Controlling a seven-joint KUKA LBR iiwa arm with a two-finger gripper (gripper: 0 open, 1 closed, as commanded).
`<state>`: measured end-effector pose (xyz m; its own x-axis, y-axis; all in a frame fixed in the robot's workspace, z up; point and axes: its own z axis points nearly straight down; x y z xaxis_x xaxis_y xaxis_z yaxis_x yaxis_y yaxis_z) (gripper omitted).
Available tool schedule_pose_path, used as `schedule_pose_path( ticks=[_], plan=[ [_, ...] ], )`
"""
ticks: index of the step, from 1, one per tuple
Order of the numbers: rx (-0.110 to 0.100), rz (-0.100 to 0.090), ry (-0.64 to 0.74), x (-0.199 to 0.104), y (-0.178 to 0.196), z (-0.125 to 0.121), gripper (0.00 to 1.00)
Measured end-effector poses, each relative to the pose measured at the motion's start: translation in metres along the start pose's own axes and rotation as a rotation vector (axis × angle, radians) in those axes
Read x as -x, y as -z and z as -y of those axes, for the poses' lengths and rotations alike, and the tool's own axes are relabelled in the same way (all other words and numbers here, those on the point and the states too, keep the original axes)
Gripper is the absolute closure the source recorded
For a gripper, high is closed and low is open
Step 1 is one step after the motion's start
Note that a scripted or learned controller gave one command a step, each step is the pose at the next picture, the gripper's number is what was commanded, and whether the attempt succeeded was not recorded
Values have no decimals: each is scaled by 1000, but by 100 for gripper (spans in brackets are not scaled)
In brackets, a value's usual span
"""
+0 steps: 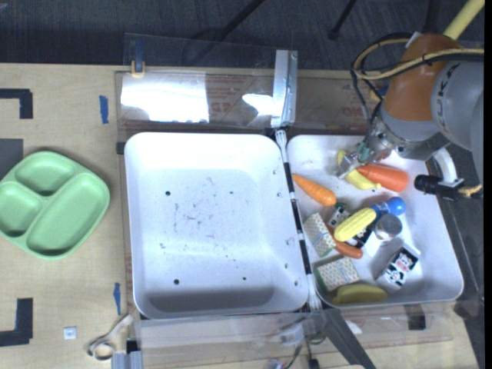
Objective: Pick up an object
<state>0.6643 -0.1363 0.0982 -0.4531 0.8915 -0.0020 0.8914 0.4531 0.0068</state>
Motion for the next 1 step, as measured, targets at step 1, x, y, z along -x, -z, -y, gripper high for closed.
schedule_pose_path(
  ticks=[1],
  plan=[
    [-5,-2,-67,-41,88,38,100]
  ],
)
